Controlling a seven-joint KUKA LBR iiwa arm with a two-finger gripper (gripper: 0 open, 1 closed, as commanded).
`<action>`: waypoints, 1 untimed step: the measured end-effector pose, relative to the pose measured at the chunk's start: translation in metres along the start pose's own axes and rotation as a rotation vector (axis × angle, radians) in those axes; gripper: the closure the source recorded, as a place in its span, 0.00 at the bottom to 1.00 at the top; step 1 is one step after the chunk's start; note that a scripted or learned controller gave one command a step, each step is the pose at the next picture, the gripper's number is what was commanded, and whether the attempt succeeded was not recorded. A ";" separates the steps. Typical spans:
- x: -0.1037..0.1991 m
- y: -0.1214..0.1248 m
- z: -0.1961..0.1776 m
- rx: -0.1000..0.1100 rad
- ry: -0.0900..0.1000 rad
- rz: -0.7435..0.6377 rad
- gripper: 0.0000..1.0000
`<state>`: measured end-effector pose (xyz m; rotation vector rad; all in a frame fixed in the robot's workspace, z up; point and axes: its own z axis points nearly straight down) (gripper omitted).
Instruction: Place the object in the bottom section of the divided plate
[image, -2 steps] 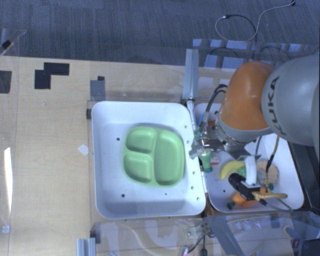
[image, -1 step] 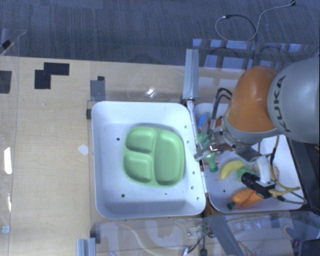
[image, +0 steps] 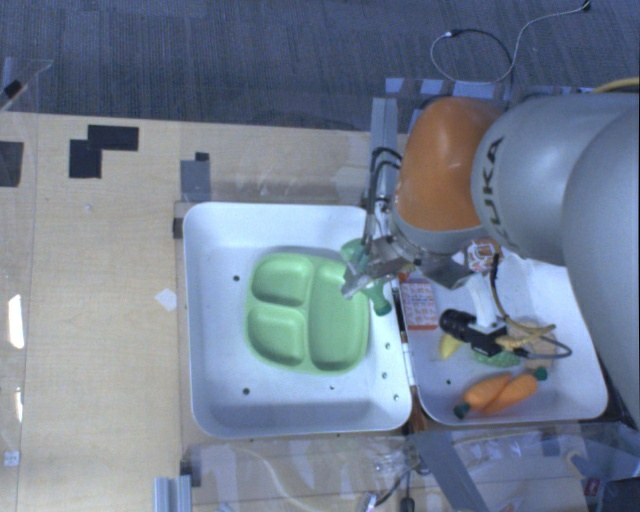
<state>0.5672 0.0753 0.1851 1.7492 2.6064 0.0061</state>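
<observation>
One small green object

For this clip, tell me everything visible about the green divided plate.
The divided plate is pale green, matte like plastic, with rounded corners. It has three sections: two smaller ones stacked on its left side and one long one on its right. It lies flat, slightly rotated, near the middle of the left white bin. All three sections look bare. The gripper hangs over its upper right corner beside something green; contact is unclear.
</observation>
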 end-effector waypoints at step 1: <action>0.000 0.000 0.000 -0.001 0.000 0.001 0.00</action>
